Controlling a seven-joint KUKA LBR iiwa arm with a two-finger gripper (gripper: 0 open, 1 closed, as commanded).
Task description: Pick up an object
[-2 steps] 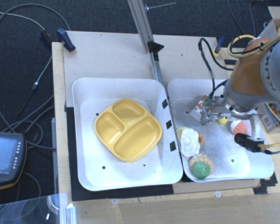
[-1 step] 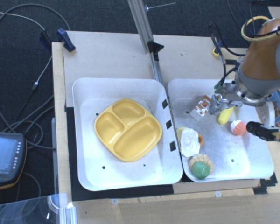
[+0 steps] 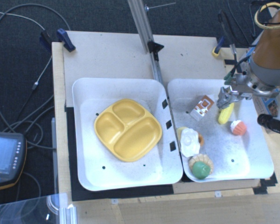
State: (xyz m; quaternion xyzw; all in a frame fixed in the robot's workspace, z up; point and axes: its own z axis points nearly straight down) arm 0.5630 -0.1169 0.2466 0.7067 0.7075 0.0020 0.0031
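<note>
The right bin (image 3: 252, 164) holds several small items. A yellow corn-like piece (image 3: 225, 114) lies at a slant near the bin's back right. My gripper (image 3: 229, 97) hangs directly over its upper end, and whether they touch is unclear. A small orange-and-white carton (image 3: 203, 106) lies to the left of the gripper. An orange-pink ball (image 3: 238, 128) sits just right of the yellow piece. At the bin's left side lies a white item on an orange one (image 3: 190, 142), with a green-and-tan toy (image 3: 200, 168) in front of it.
The left bin (image 3: 84, 101) holds a yellow divided plate (image 3: 128, 129). A grey metal bar (image 3: 144, 22) runs from the back down to the divider between the bins. Blue clamps (image 3: 65, 39) sit at the bench's back corners. A screen device (image 3: 4, 155) lies on the floor at left.
</note>
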